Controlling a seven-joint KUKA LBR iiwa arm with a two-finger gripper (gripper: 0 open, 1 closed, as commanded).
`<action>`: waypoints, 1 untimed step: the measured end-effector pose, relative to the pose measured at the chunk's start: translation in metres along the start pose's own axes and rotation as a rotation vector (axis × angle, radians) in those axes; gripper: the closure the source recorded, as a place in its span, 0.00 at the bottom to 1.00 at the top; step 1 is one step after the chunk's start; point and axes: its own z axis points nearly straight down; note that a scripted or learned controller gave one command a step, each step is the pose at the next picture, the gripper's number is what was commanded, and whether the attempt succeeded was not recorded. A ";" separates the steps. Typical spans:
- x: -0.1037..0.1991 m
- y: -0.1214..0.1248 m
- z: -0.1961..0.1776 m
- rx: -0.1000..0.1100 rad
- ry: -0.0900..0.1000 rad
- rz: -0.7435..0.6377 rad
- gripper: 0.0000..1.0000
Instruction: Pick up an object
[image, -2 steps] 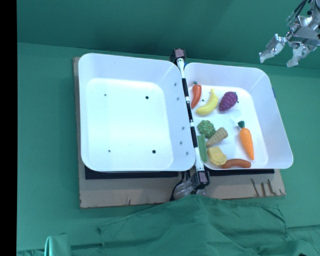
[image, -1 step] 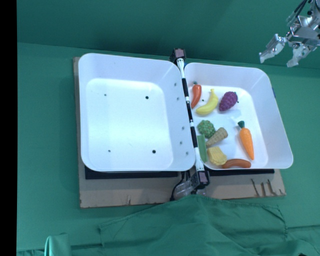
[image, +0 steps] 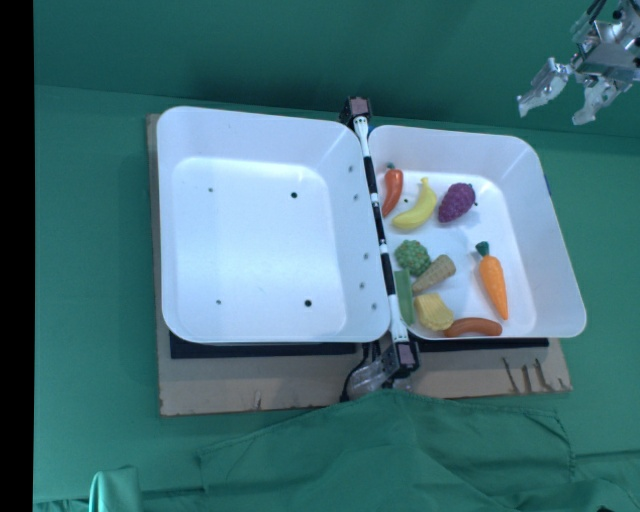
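Note:
My gripper (image: 562, 103) hangs at the top right, above and behind the right bin (image: 560, 290), with its fingers spread open and nothing between them. Inside that bin lie toy foods: a red pepper (image: 393, 185), a yellow banana (image: 418, 206), purple grapes (image: 457, 201), green broccoli (image: 411, 255), a corn cob (image: 434, 273), an orange carrot (image: 491, 282), a yellow piece (image: 433, 312), a red sausage (image: 473, 327) and a green strip (image: 404, 296) along the left wall.
The left bin (image: 180, 140) sits beside the right one, joined by a black-and-white bar (image: 376, 220). Both rest on a cardboard sheet (image: 250, 390) on green cloth. Folded green fabric (image: 400, 450) lies at the front.

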 end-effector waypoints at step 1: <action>-0.001 0.000 -0.015 -0.007 -0.003 0.003 1.00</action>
